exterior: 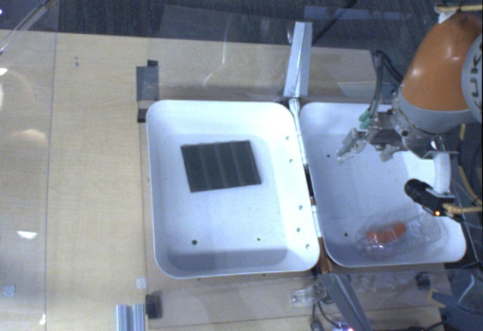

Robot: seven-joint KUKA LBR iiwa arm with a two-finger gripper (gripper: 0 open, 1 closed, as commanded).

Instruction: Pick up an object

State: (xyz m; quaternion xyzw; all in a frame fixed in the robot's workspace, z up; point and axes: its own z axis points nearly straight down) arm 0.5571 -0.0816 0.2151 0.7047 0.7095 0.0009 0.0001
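A clear plastic packet with an orange-red item inside (387,234) lies near the front of the right bin (332,194). A dark ribbed rectangular pad (221,165) lies flat in the left bin (166,231). My gripper (367,148) hangs over the back half of the right bin, behind the packet and well apart from it. Its fingers are spread open with nothing between them. The orange-banded wrist (441,73) rises behind it at the right.
A metal upright post (297,69) stands behind the seam between the two bins. A black cable fitting (423,195) on the arm hangs over the right bin's right side. Bare wooden bench (75,194) stretches to the left.
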